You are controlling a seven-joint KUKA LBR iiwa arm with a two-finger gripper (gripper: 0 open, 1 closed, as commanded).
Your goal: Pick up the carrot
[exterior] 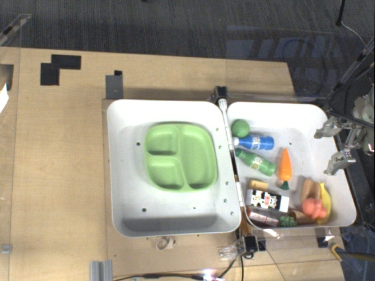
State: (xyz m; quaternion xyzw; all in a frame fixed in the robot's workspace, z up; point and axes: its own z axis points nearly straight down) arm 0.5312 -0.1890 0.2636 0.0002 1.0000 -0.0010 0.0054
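currently the carrot [285, 164] lies in the right bin [304, 113], tip toward the far wall, just right of the green bottle [256, 162], below the blue bottle [256, 142]. gripper [338, 144] hovers at the bin's right rim, well apart, fingers spread, holding nothing.

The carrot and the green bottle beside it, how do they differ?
The carrot is orange and tapers toward one end; the green bottle is green and even in width. The carrot lies nearly upright in the view, the green bottle slants across it. Both lie in the right bin.
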